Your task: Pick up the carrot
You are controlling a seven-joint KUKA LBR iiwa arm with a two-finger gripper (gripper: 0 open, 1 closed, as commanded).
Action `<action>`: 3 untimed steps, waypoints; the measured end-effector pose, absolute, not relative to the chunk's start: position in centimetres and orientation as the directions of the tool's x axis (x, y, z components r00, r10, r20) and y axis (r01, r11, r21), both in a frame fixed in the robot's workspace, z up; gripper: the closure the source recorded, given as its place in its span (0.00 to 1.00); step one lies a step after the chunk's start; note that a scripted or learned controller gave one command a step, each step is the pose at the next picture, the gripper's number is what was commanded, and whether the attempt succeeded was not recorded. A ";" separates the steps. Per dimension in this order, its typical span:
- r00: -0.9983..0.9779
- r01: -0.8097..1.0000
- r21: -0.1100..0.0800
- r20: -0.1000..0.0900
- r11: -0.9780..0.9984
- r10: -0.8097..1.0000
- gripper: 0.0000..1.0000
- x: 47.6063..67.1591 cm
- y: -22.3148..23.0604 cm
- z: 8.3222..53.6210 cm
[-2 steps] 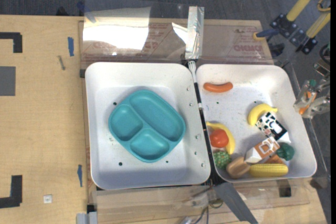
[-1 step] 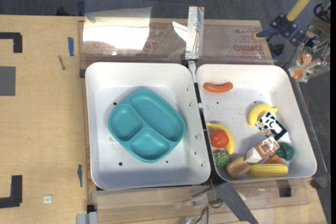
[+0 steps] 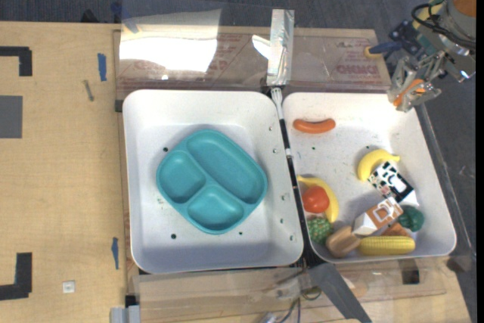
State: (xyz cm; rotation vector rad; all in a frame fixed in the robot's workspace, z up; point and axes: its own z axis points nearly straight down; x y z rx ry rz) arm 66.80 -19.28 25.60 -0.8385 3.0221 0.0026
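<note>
Carrot [image 3: 395, 228] probably the orange piece in right bin [image 3: 344, 151] near-right pile, wedged among carton [image 3: 380, 214], corn [image 3: 386, 244] and green vegetable [image 3: 412, 219]; mostly covered, long axis not readable. Gripper [image 3: 412, 87] at far-right bin corner, well apart; carrot lies toward near edge from it. Open or closed: cannot tell.

- No text, brand or number can be read.
- Reddish printing on the clear sheet [image 3: 344, 64], left of the gripper [image 3: 409, 89], is too blurred to make out.
</note>
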 end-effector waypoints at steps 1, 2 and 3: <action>-0.906 -0.424 0.000 -0.004 0.906 -0.424 1.00 60.5 -18.3 22.5; -0.949 -0.314 0.003 -0.005 0.949 -0.314 1.00 59.8 -7.8 22.9; -0.898 -0.440 -0.003 -0.008 0.898 -0.440 1.00 56.8 -11.8 9.6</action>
